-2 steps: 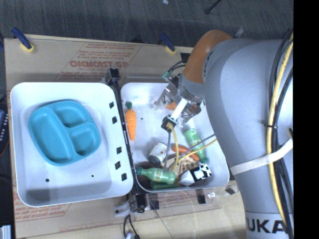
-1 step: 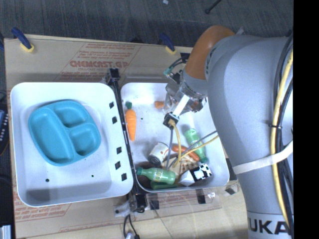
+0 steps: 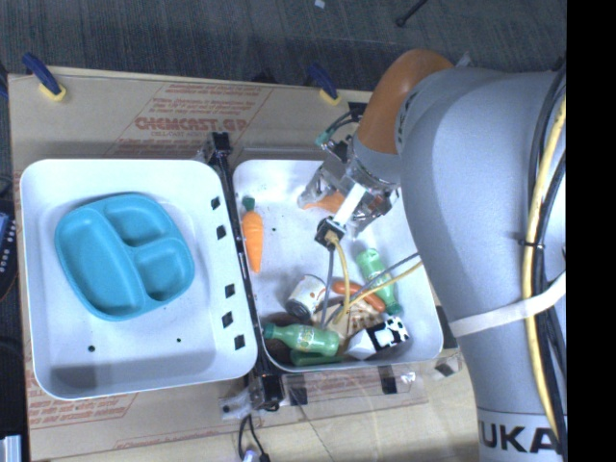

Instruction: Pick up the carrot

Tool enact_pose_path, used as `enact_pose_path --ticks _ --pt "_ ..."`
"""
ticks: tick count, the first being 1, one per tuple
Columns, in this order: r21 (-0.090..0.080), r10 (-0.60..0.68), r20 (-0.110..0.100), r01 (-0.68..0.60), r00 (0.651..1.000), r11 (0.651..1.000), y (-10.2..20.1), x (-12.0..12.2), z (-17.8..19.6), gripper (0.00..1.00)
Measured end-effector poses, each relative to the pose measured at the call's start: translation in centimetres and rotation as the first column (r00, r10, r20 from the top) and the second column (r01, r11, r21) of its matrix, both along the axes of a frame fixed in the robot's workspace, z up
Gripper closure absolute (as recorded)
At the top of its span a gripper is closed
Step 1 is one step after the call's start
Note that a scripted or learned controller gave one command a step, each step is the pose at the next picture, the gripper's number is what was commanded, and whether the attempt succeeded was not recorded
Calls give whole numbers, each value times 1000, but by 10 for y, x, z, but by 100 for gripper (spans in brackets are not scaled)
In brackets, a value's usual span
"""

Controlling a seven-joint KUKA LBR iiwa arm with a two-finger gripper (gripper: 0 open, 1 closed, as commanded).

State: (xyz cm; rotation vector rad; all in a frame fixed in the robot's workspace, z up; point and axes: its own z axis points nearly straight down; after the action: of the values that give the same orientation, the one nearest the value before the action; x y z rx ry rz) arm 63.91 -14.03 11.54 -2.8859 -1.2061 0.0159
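Observation:
The carrot (image 3: 252, 240), orange with a small green top, lies along the left wall of the right bin (image 3: 279, 176), its green end pointing to the back. My gripper (image 3: 321, 193) hangs over the back middle of that bin, to the right of the carrot and apart from it. A small orange patch (image 3: 333, 202) shows right at the gripper; what it belongs to is unclear.
A blue divided plate (image 3: 123, 253) lies in the left bin (image 3: 58, 364). At the right bin's front are a green bottle (image 3: 304, 340), a can (image 3: 306, 296), a small green bottle (image 3: 371, 264), an orange item (image 3: 352, 291) and a black-and-white item (image 3: 389, 333).

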Motion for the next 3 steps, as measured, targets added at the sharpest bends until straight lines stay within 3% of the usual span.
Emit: enact_pose_path --ticks 1,2,3 --pt "4 7 -4 -7 1000 1000 1 1 11 100" --pt "4 8 -5 -8 1000 1000 1 0 10 0" --pt "-6 28 3 -28 1000 1000 26 -8 -25 0"
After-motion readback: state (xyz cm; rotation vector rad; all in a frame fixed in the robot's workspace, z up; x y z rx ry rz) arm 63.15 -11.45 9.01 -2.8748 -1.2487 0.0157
